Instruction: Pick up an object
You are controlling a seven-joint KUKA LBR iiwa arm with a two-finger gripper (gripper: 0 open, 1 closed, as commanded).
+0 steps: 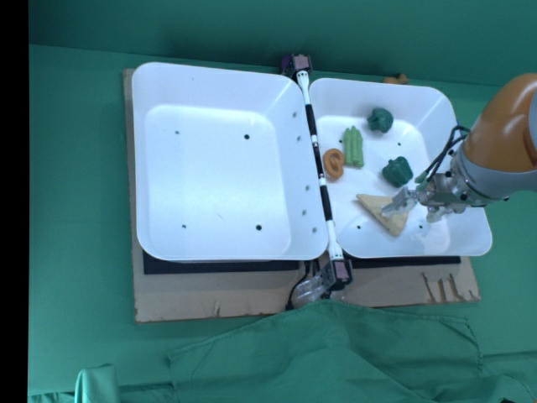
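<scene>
Gripper [406,203] low in the right bin [470,240], fingers parted narrowly at the yellow wedge [384,211] — nothing held, left bin [168,82] beside, two dark green pieces [397,170], green bundle [353,146], orange ring [334,164]

No readable text, labels, brands, numbers or signs anywhere on view.

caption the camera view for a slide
Arm's hand at a tan wedge in the right bin, beside green toys.
</scene>
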